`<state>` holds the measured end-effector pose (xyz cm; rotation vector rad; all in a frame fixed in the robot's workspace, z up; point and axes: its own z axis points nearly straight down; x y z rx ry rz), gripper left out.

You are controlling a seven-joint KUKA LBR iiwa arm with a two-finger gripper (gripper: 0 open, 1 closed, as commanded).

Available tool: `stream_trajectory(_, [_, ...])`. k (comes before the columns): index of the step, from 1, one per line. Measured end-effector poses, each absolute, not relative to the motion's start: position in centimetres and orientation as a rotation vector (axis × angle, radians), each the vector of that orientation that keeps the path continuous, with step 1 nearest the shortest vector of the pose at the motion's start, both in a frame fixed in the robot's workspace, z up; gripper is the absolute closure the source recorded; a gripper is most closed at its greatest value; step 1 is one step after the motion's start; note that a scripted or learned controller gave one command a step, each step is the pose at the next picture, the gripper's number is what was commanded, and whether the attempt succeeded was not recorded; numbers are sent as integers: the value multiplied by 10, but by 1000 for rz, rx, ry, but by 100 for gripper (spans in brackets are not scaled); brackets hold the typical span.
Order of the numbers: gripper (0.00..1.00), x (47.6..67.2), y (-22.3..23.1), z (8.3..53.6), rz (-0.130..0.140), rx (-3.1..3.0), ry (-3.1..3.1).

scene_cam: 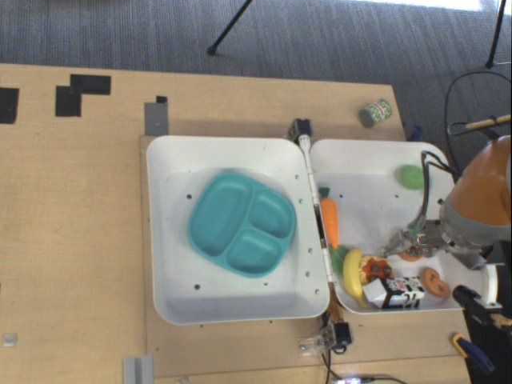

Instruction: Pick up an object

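My gripper [410,246] hangs low over the right bin [360,162], near its front right, with its fingers spread open over a small orange-red item [410,255]. Nothing shows held between them. Just in front lie a white and black carton [396,293], a brown ring-shaped toy [434,282], a red item [374,269] and a yellow banana [352,272]. An orange carrot [329,222] lies along the bin's left wall. A green object [411,176] sits at the bin's back right.
The left bin [172,294] holds a teal divided plate [242,222]. A small can [375,112] lies on the bench behind the right bin. Cables run at the right, close to the arm.
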<state>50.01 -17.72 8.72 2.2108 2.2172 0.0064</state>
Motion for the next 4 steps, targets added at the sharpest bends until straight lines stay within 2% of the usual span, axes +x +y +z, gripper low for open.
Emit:
stream_trajectory(1, [0, 537, -204, 87, 7, 2214, 2230])
stream_trajectory(2, [0, 522, -141, 87, 8, 2211, 2222])
stream_trajectory(3, [100, 524, -141, 98, 11, 2207, 2221])
stream_trajectory(4, [100, 554, -60, 213, 7, 2212, 2226])
